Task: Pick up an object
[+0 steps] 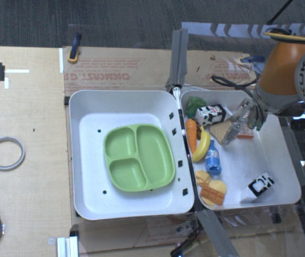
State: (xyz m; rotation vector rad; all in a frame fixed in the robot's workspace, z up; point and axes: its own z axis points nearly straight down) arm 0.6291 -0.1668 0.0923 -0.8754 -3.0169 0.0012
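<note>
On the desk [29,116], the left bin [82,159] holds a green plate [140,157]. My end effector [237,127] hangs in the right bin [281,165], upper right of the frame (open or closed, I cannot tell), near banana [201,148], carrot [191,134] and bottle [213,161].

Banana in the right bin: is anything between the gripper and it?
Nothing visible blocks it. The gripper hangs over the right bin, to the right of the banana. The carrot lies against the banana's far side, and the small bottle sits just below it.
</note>
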